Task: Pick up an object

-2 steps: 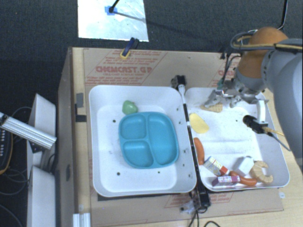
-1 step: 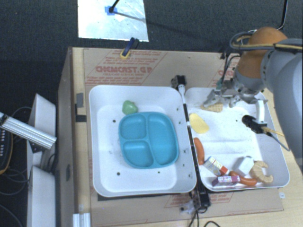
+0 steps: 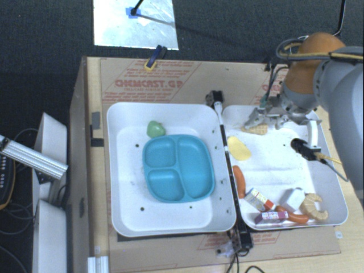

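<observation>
- Left bin (image 3: 129, 209), white and shallow: a small green lump (image 3: 155, 129) lies on its far side, touching the far edge of a blue divided plate (image 3: 177, 168) that fills the middle
- Right bin (image 3: 273, 166), also white: close to its left wall lies a pale yellow slice (image 3: 239, 149), and nearer than that an orange sausage (image 3: 239, 182)
- Toward this bin's far left corner lies a tan waffle piece (image 3: 257, 130), small and flat; it is the likely target, as it sits right under the gripper
- It looks light, thin and stiff, probably toy food; a pinch across two opposite edges should suit, though lying flat it may slide or tip away
- The gripper (image 3: 263, 119) hovers just above the waffle piece; I cannot tell how wide it stands, or whether it touches
- Near right corner: a heap of small toy foods (image 3: 296, 206), well apart from the gripper
</observation>
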Tool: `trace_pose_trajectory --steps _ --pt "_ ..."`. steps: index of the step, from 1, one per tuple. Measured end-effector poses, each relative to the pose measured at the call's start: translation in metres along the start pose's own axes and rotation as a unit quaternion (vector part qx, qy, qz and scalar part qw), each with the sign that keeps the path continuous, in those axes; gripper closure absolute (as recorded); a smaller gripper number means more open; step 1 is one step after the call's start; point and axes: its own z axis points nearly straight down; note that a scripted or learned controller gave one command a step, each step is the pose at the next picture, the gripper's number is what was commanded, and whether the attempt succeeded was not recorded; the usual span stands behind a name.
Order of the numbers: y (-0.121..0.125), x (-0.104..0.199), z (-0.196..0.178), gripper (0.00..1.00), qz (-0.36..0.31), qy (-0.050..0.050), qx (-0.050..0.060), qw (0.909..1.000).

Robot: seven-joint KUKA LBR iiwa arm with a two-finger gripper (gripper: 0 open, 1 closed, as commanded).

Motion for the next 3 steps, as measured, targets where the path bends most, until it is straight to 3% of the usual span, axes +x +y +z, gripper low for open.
trace_pose_trajectory --steps 2,3 --pt "-0.014 0.002 0.006 0.00 0.002 0.000 0.005 1.0000" --pt "-0.013 0.001 -0.005 1.00 0.001 0.000 0.004 1.0000"
